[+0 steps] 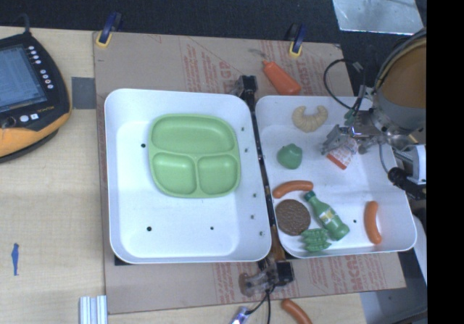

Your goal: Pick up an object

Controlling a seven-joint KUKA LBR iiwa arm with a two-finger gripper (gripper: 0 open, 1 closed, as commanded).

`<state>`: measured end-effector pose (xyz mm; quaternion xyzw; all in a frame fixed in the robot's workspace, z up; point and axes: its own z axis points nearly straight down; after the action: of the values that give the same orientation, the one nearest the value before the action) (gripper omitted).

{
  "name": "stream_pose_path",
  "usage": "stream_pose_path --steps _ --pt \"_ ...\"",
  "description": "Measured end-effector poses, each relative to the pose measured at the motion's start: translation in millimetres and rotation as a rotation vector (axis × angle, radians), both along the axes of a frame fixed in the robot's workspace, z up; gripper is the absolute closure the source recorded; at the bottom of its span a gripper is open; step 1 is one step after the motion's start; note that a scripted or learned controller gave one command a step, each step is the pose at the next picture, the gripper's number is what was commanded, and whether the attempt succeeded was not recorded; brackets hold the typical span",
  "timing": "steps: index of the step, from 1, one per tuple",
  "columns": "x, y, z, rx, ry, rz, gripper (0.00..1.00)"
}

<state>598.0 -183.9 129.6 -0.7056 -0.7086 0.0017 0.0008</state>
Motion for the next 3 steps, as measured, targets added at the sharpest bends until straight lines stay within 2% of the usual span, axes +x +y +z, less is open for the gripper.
stream_pose_path --steps 1,2,3 --pt "7 -29 -37 -0.001 -0.001 0.0 0.0" --pt "7 -30 -27 -0.002 -0.001 0.001 1.0" --pt "-30 16 40 0.001 0.001 0.002 1.0"
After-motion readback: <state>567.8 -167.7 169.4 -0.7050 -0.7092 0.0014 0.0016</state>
